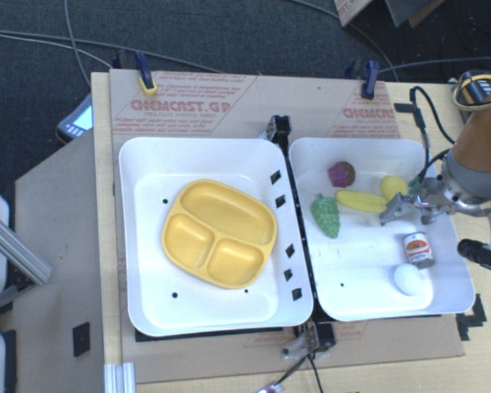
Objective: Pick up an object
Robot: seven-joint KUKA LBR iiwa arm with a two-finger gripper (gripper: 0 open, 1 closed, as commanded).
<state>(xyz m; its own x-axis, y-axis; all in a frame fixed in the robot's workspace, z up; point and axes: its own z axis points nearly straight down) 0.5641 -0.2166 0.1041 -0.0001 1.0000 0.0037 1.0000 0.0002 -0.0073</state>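
Two white bins side by side: left bin w/ one yellow tray, 3 sections, lying flat in the middle. Right bin w/ six small things: one purple ball near the top, one green grapes by the left wall, one corn just right of grapes, one lemon touching the corn's right end, one can w/ red label lower right, one egg just below the can. One arm coming in from the right, gripper low over the right bin, just beside the corn's right end and just below the lemon. Can't tell if jaws open or closed; nothing seen held between them. Can and egg near, below gripper. Ball and grapes further left, apart from it. Two clamps: blue-yellow clamp top left, blue clamp top right.
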